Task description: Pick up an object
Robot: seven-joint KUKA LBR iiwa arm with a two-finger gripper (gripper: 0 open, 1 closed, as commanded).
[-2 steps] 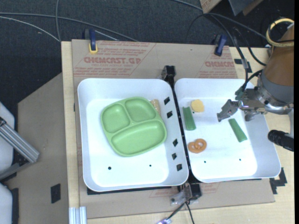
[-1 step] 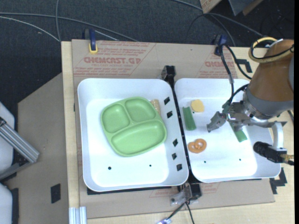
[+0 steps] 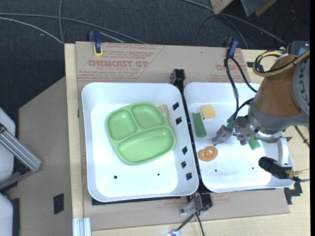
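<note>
I am looking down at two white bins side by side. The left bin (image 3: pixel 93 146) is holding a green divided plate (image 3: pixel 141 132). The right bin (image 3: pixel 236 181) is holding three small things: a green bar (image 3: pixel 199 124) at about ten o'clock from the bin's centre, a yellow piece (image 3: pixel 208 112) at eleven o'clock, and an orange ring (image 3: pixel 207 154) at eight o'clock.

My arm (image 3: pixel 280 95) is reaching in from three o'clock. The gripper (image 3: pixel 220 136) is hanging low over the right bin, between the bar and the ring and just beside both. I cannot tell how it is set; nothing is showing in its grip.

I judge I am in the approach step, with nothing picked yet. The ring, at seven o'clock from the tip, looks nearest; the next move calls for centring over one thing, then descending.

A small green bit (image 3: pixel 254 144) is peeking from under the wrist, too hidden to identify. The tip itself is blurred.
</note>
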